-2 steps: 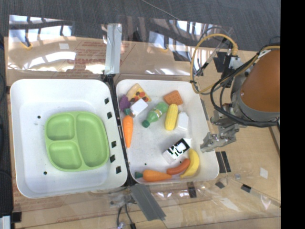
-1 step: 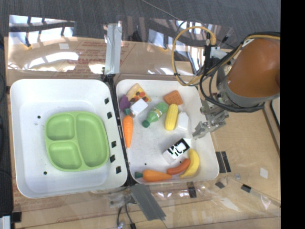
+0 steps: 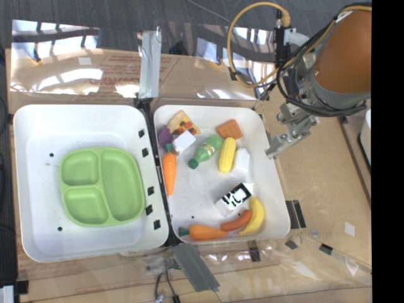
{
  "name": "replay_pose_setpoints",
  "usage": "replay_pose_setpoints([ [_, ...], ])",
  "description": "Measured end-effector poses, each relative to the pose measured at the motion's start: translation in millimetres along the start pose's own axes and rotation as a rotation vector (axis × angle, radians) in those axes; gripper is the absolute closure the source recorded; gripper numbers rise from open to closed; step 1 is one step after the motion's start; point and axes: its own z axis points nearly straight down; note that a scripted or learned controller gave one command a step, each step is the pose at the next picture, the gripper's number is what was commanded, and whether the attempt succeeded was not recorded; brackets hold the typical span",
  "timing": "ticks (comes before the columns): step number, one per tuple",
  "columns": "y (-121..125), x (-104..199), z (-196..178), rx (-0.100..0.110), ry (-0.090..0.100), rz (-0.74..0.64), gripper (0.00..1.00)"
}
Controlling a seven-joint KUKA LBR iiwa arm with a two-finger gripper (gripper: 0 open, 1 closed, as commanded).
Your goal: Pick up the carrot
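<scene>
1. While the arm [image 3: 341, 49] sits at about two o'clock, outside the bins, nothing of the task looks done yet; I judge the whole reach, grasp and lift remain.
2. At nine o'clock, the left bin [image 3: 31, 131] carries a green divided plate [image 3: 101, 186].
3. Toward the centre, the right bin [image 3: 271, 169] holds the toys: the carrot [image 3: 169, 172] lies lengthwise against its nine o'clock wall, green top downward, apart from its neighbours.
4. A second orange, carrot-like piece [image 3: 207, 232] lies at the bin's six o'clock, beside a red sausage [image 3: 236, 222] and a banana [image 3: 254, 216]; which one is meant I cannot tell for sure.
5. Corn [image 3: 226, 154] and a green bottle [image 3: 206, 153] sit near the bin's middle.
6. Just past the bin's three o'clock rim, the pincer [image 3: 282, 142] hangs over the surface [image 3: 328, 188]; its state I cannot tell, and it carries nothing visible.
</scene>
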Motion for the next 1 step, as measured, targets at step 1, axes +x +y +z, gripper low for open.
replay_pose_setpoints([
  [1, -63.0, 11.2, 35.9, -0.006, -0.006, -0.163, 1.0],
])
